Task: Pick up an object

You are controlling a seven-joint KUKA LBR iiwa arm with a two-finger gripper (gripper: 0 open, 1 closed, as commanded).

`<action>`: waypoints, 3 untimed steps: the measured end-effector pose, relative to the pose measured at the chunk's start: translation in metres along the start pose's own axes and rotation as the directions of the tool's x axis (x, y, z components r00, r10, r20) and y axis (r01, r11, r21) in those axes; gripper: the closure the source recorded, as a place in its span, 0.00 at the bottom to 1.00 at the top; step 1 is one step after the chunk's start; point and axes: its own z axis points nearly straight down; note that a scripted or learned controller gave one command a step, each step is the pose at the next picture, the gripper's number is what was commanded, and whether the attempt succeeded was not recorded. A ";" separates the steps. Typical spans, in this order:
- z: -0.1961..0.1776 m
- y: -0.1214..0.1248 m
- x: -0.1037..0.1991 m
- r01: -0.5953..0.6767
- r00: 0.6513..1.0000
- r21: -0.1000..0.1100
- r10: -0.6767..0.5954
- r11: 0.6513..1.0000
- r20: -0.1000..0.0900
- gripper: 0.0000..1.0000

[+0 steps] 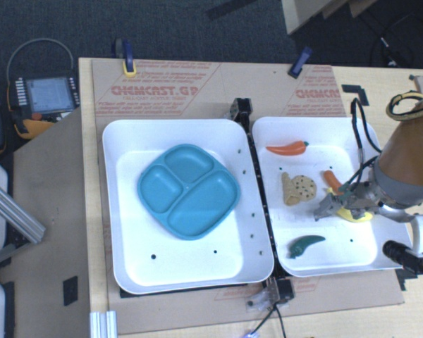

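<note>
White bins side by side on the table, arm (pixel 409 162) coming in low over the right one.

Left bin (pixel 120 189) has a blue divided plate (pixel 189 190) sitting in it. Right bin (pixel 317 259) has a red chili pepper (pixel 287 148) near the back, a cookie (pixel 298 188) in the middle, a green pepper (pixel 305 244) toward the front and an orange piece (pixel 331 180). Gripper (pixel 333 208) is down by a yellow thing (pixel 355 215), just right of the cookie; can't tell if it's apart or together.
</note>
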 end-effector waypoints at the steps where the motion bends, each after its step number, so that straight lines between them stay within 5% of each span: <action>1: 0.047 0.000 0.000 -0.001 1.000 0.000 0.001 1.000 -0.001 0.00; 2: 0.034 0.001 0.000 0.000 1.000 -0.004 0.000 1.000 0.001 1.00; 3: -0.013 0.005 -0.008 0.001 1.000 -0.003 -0.001 1.000 0.002 1.00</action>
